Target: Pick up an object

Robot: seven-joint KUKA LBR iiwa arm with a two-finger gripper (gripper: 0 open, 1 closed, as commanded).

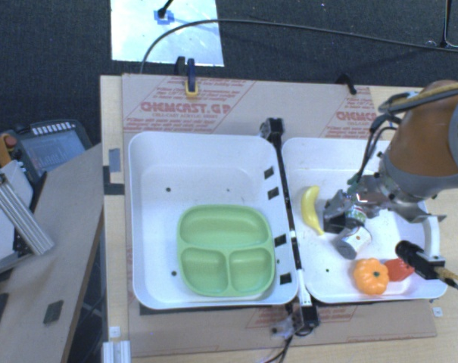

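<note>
Target object: small white cylinder with a dark end, lying tipped in the right bin, just near-side of my pincer and touching or almost touching it.
Long axis: it runs from near-left to far-right, dark end toward the near-left; I judge this only roughly, since part of it is hidden by my own hardware.
Pincer: my gripper sits low in the right bin, directly far-side of the cylinder; whether it is spread or pressed together I cannot tell, as the dark metal and a glare spot blur together.
Key relation: the cylinder lies toward the near edge from my pincer, so I judge the coming move to be a short shift nearward and down, turned across that long axis.
Banana: just left of the pincer, lying far-to-near, close enough to be nudged.
Orange pumpkin: near-right of the cylinder, beside a red piece.
Left bin: holds a green divided plate, well apart from my work.
Risk: I judge the cylinder likely to roll if touched off-centre.
</note>
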